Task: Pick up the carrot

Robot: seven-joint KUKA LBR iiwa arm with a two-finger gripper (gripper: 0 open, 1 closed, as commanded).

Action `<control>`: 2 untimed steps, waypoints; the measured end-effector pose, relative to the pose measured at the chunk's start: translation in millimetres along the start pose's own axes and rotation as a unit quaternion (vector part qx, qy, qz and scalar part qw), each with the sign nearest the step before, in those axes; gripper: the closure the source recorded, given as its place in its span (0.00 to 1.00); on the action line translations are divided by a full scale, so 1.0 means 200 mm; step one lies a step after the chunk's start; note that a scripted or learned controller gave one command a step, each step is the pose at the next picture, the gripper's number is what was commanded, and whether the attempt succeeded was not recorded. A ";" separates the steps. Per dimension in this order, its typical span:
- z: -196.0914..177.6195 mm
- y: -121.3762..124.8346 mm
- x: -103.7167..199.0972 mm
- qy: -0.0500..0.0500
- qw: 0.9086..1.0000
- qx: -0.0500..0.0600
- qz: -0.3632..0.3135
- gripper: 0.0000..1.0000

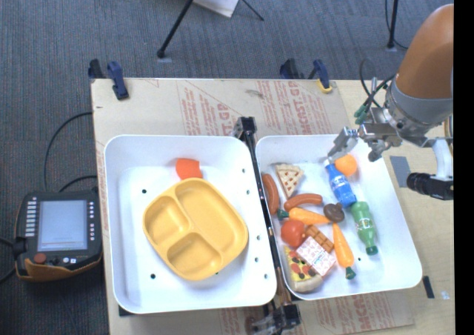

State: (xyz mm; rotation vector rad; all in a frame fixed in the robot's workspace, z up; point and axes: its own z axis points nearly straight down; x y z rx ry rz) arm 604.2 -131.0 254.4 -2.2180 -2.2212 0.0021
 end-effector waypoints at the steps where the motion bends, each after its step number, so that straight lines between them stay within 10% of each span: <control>1: 0.85 -0.25 0.15 0.001 0.983 0.001 -0.185 0.00; 2: 0.81 -0.25 0.14 0.002 0.983 0.002 -0.181 1.00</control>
